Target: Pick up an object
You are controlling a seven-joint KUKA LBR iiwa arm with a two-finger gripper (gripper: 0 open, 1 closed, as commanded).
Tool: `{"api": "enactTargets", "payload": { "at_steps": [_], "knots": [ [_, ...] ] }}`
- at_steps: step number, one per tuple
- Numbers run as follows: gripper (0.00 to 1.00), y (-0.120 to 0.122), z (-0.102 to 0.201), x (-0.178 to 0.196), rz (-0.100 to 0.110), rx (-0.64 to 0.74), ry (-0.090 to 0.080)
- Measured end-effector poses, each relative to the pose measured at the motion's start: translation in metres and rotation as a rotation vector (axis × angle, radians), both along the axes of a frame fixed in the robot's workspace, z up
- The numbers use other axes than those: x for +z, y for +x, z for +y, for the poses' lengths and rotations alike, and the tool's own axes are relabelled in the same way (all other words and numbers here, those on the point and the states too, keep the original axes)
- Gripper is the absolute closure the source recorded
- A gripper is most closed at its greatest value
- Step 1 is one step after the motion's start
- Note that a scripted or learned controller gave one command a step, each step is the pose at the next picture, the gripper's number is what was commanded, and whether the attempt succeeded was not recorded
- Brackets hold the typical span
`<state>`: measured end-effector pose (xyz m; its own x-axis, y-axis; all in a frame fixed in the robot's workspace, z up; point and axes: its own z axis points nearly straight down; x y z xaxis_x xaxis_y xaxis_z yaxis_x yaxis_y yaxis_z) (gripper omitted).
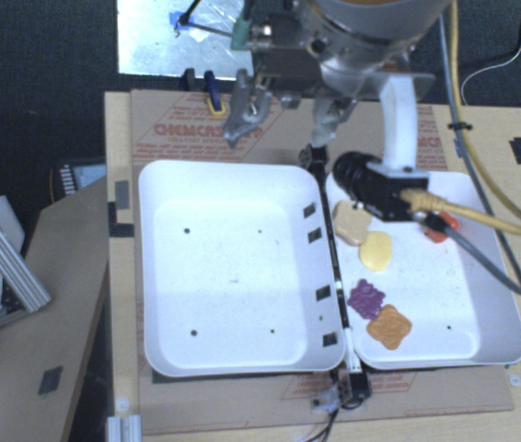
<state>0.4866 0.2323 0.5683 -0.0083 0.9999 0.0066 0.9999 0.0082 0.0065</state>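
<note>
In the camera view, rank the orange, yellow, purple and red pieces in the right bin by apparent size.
1. Orange piece.
2. Yellow piece and purple piece, too alike to rank.
3. Red piece, clearly smallest.

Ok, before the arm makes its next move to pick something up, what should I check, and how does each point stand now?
1. Gripper open: ok, its fingers stand apart.
2. Nothing held already: ok, nothing sits between the fingers.
3. Things to pick: ok, a cream piece, a yellow piece, a purple piece and an orange piece lie in the right bin.
4. Gripper over a target: not ok, it hangs near the far edge of the left bin, away from the pieces.
5. Room around each piece: not ok, they lie in close pairs.
6. Gripper height: cannot tell.
</note>
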Motion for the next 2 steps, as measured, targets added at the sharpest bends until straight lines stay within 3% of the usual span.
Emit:
{"api": "enactTargets", "payload": {
  "at_steps": [2],
  "knots": [
    [0.00, 0.0000, 0.0000, 0.0000, 0.000, 0.000, 0.000]
  ]
}}
